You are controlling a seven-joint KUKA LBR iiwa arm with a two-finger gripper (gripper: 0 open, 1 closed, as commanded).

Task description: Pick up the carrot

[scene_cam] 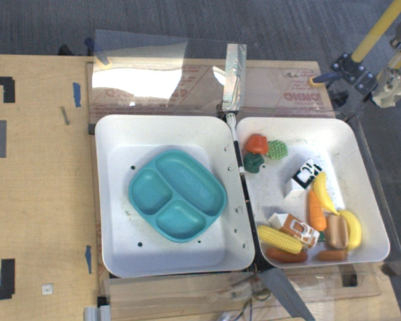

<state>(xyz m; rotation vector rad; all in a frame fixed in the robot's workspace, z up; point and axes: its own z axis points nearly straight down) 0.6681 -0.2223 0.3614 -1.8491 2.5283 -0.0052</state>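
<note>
Orange and tapered, the carrot [316,209] is lying in the right bin [369,174], right of that bin's middle, with its length running near to far. A yellow banana [325,194] is lying along its right side and touching it. A brown bun [337,231] is sitting just beside its near end, and a second banana [352,227] is curving round the bun's right side. A small carton [297,230] is lying near and left of the carrot, just beside it. A corn cob [279,239] is resting left of the carton, close to the bin's near wall. A black-and-white box [306,174] is lying just far and left of the carrot. A red-orange piece [256,144] and two green pieces [277,150] are sitting at the far left of this bin, well apart from the carrot.

A teal divided plate [177,194] is occupying the left bin [108,179].

I cannot tell whether my gripper is open or closed, and nothing is touching the carrot from above.
</note>
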